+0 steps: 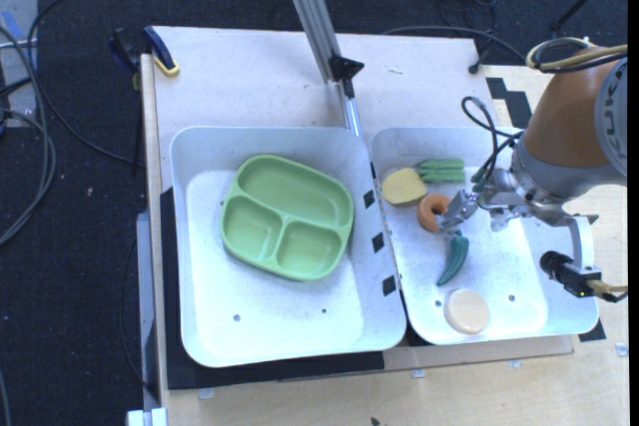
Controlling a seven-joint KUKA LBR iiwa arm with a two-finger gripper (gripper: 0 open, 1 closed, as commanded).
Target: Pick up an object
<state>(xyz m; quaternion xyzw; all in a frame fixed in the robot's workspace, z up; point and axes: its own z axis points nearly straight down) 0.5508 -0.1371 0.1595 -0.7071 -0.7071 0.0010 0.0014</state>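
Two white bins sit side by side on the counter (250, 65); the left bin (200, 314) holds a green divided plate (288, 216). In the right bin (519, 304) lie a cream disc (466, 310), a yellow piece (403, 185), a green pepper (454, 259) and an orange ring (433, 212). The pincer (463, 211) hangs just right of the ring, above the pepper's upper tip; the pepper's long axis runs down-left. I cannot tell whether it has closed.

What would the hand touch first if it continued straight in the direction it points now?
Probably the orange ring: the hand points toward the view's left and sits right beside it in the right bin. Depth is unclear from above, so it may pass over the ring.
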